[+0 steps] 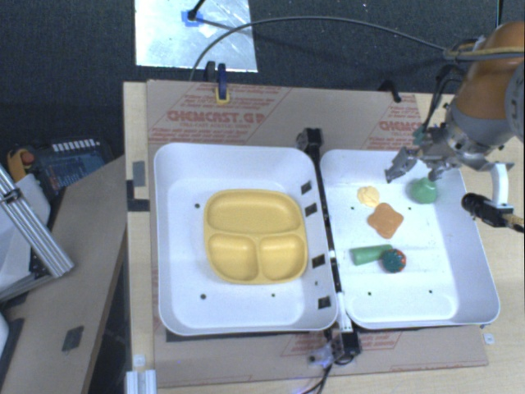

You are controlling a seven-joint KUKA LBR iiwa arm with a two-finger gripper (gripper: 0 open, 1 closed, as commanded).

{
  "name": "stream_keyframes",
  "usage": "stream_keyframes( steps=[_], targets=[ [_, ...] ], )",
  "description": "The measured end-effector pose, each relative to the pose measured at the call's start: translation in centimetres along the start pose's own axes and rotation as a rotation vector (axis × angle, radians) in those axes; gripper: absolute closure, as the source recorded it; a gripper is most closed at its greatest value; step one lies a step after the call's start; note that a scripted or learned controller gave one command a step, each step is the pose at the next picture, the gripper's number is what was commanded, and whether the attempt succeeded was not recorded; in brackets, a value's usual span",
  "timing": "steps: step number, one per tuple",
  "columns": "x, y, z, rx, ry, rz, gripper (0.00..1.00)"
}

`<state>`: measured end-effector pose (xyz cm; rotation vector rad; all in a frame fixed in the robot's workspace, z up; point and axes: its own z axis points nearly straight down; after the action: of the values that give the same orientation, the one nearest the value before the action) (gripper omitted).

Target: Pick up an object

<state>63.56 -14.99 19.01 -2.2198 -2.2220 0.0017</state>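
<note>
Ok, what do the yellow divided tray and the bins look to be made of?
The yellow tray looks like moulded plastic with a matte finish: rounded compartment walls and soft, even shading. The left bin and right bin seem thin formed white plastic, slightly glossy, with rounded corners and lips.

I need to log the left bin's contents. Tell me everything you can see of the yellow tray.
The yellow tray is a rounded rectangle that looks like smooth moulded plastic, with three compartments: one long one at the far side, two smaller ones at the near side. It lies flat and upright near the middle of the left bin, slightly turned. All three compartments look bare, and nothing but the bin floor touches it.
</note>
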Motion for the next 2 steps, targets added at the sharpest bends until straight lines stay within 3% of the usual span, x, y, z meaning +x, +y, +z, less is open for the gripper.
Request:
stream_keyframes(
  steps=[1,2],
  targets=[
    [0.2,0.4,6.2,0.000,0.000,-0.001,0.00],
    [0.1,0.6,4.7,-0.006,-0.001,-0.001,1.00]
  ],
)
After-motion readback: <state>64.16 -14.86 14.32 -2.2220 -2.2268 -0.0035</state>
